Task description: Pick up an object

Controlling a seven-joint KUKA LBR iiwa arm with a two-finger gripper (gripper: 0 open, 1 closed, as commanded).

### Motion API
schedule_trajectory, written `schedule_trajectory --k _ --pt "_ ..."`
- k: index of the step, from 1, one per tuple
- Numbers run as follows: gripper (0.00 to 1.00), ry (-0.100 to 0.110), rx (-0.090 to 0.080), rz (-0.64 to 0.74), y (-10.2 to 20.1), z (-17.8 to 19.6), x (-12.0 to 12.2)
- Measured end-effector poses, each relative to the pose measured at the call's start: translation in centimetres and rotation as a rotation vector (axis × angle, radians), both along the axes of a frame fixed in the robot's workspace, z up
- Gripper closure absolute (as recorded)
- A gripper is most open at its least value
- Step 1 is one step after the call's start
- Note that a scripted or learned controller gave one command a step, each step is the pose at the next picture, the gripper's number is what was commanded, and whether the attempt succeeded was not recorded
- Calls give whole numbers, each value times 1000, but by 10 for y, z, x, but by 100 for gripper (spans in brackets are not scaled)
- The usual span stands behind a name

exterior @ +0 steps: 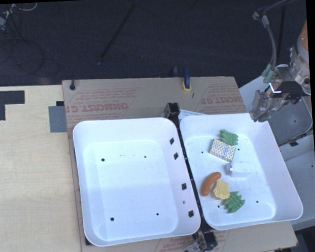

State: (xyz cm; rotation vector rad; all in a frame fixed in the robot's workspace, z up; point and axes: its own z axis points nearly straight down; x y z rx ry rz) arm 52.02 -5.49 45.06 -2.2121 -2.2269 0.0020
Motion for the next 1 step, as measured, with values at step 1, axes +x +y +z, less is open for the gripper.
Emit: schedule_trajectory --k 1 --pt "100 -2 0 1 63 17 23"
